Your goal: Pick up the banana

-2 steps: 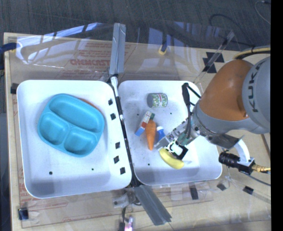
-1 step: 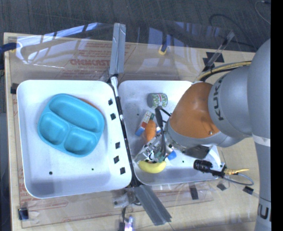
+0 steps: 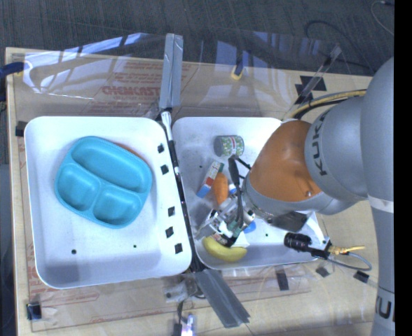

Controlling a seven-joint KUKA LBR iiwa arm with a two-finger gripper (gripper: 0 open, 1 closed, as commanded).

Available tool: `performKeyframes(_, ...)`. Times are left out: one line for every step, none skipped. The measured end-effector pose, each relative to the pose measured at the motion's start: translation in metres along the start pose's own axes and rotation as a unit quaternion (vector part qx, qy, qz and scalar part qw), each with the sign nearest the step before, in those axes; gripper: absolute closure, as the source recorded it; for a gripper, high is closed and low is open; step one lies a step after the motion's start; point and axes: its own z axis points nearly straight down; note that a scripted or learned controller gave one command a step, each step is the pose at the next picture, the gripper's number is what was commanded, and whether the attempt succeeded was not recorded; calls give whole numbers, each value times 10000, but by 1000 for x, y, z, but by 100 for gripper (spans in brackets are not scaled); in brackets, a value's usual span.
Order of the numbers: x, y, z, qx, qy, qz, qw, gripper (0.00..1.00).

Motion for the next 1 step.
performKeyframes(13, 9, -4, -24, -124, -2625, 9649, 0)
